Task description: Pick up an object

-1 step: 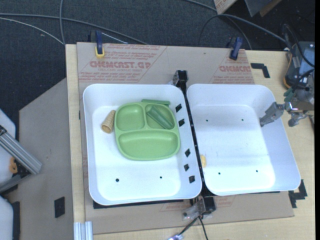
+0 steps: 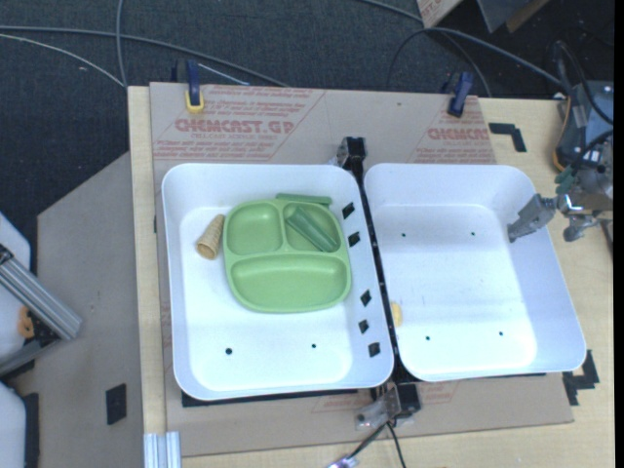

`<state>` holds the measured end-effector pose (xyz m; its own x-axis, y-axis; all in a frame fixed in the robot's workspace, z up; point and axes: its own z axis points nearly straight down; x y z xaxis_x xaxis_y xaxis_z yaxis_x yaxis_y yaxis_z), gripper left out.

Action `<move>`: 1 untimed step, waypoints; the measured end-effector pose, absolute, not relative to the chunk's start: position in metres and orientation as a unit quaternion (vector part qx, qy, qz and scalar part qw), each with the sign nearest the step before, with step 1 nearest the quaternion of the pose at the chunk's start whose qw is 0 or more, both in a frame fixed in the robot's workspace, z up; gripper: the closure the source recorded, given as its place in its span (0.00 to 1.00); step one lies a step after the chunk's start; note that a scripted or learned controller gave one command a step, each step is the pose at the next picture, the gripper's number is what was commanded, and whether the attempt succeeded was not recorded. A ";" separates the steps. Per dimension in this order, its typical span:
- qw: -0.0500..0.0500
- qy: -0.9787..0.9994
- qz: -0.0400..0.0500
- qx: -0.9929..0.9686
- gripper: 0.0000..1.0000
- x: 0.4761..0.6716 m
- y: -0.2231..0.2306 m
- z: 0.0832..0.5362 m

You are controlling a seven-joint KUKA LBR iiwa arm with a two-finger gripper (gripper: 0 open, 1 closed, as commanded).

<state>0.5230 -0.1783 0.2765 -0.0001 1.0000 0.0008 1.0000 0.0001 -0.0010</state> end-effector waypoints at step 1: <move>0.004 -0.707 0.001 -0.707 0.00 0.520 -0.169 0.218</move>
